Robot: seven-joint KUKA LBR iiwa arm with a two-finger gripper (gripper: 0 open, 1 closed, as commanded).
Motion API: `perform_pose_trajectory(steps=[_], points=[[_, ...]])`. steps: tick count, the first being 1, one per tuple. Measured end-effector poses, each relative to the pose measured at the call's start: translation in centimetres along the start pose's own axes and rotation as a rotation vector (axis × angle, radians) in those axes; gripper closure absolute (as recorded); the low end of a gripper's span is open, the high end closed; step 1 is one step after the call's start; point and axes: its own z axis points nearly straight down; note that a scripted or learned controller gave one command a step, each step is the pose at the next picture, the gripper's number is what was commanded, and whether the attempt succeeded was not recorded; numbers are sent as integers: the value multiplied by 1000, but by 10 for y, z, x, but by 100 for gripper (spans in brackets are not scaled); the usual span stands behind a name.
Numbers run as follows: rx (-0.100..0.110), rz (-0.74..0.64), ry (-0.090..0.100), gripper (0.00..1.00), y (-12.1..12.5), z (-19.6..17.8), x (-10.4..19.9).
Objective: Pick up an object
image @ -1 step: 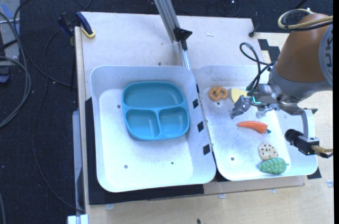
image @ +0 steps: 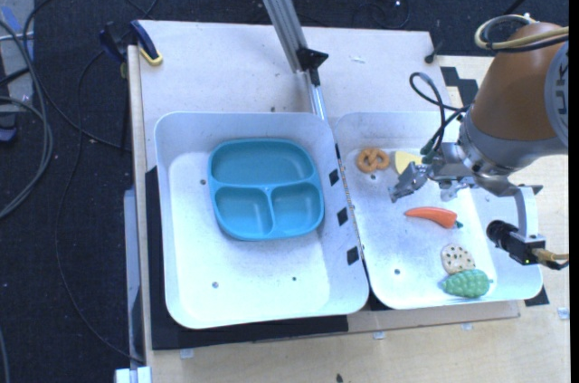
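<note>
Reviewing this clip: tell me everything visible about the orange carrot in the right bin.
The carrot is a small toy-like piece, orange and seemingly plastic, tapered with a dark green tip at its right end. It lies flat and nearly level on the floor of the right bin, near its middle, apart from the other items. The hand hovers just above and left of it, not touching.

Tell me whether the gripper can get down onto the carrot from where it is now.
Probably yes. The carrot lies alone on the right bin floor, just below the gripper, with nothing on top of it or touching it.
</note>
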Motion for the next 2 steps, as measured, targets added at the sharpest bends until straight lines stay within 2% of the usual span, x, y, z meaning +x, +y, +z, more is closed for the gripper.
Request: perform_pose_trajectory(steps=[1,2], points=[[5,3,0,0,-2,64,-2],[-3,2,-2,0,-2,116,-2]])
